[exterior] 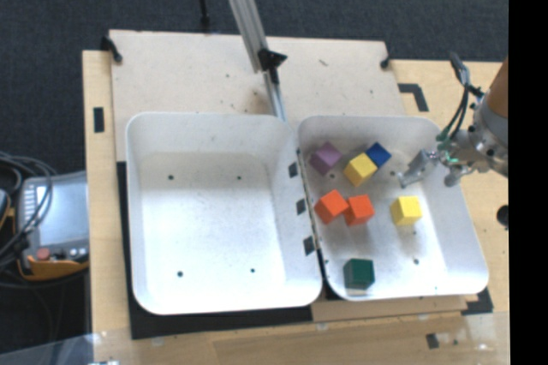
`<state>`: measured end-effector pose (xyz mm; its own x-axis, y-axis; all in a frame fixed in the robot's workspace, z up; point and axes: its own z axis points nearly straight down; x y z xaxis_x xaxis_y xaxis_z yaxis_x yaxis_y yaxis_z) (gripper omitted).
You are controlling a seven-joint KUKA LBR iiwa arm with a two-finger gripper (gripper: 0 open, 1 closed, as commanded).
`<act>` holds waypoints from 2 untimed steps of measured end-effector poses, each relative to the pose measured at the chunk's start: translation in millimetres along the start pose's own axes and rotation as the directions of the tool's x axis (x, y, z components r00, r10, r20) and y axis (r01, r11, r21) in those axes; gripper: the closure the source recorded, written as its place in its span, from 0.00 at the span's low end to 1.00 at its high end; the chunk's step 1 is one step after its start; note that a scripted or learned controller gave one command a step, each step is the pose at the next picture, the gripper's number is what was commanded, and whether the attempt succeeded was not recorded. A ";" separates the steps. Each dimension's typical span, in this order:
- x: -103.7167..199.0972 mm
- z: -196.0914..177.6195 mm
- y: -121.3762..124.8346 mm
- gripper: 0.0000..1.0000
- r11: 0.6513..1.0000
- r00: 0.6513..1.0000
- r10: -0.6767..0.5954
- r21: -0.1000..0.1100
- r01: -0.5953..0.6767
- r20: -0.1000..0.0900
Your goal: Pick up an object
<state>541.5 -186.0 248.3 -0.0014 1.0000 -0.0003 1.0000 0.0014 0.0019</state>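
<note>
The right bin (462,248) holds several small cubes: a purple one (325,157), a blue one (378,154), a yellow one (360,170) against the blue, two orange ones (331,206) (360,209) side by side, a second yellow one (407,209) and a green one (359,273) near the front rim. My gripper (430,176) hangs over the bin's right part, above and just behind the second yellow cube. It is open, with nothing between its fingers (410,174).
The left bin (141,183) stands beside the right one, sharing a middle wall. A slanted metal rail (244,8) rises behind the bins. A control box with cables (47,222) sits off the bench's left edge.
</note>
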 end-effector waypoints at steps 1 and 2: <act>-4.2 59.2 6.4 0.00 1.000 1.000 0.003 0.006 -0.003 0.001; -5.3 106.6 14.8 0.00 1.000 1.000 0.005 0.005 -0.005 0.001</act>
<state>556.5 -191.3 141.7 0.0037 1.0000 -0.0011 1.0000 -0.0037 -0.0032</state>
